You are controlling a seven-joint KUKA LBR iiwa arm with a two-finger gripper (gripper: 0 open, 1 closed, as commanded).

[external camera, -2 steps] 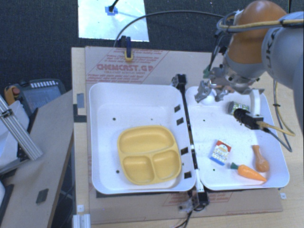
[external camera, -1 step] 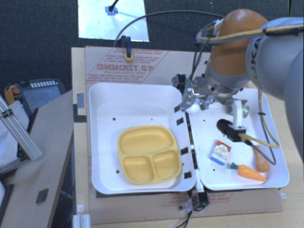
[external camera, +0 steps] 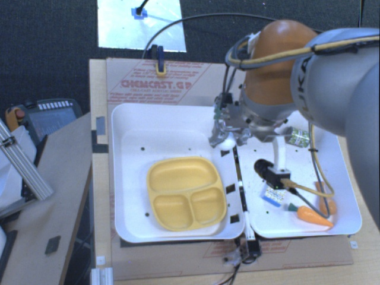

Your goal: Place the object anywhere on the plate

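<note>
The grey arm (external camera: 332,70) is reaching in over the right bin (external camera: 341,177) and hanging across the divide toward the left bin (external camera: 127,159). The yellow three-part plate (external camera: 178,183) is lying in the left bin, toward its near right corner. The gripper (external camera: 228,135) is hovering above the left bin's far right corner, and how wide it is standing cannot be told. A small white lump (external camera: 227,141), probably the object, is showing right at its tip, though a real grasp is not visible. The step is looking like the carry toward the plate. The next move is calling for travel toward the near edge, then lowering over the plate. A carrot (external camera: 313,217) is lying by the right bin's near right corner.
</note>
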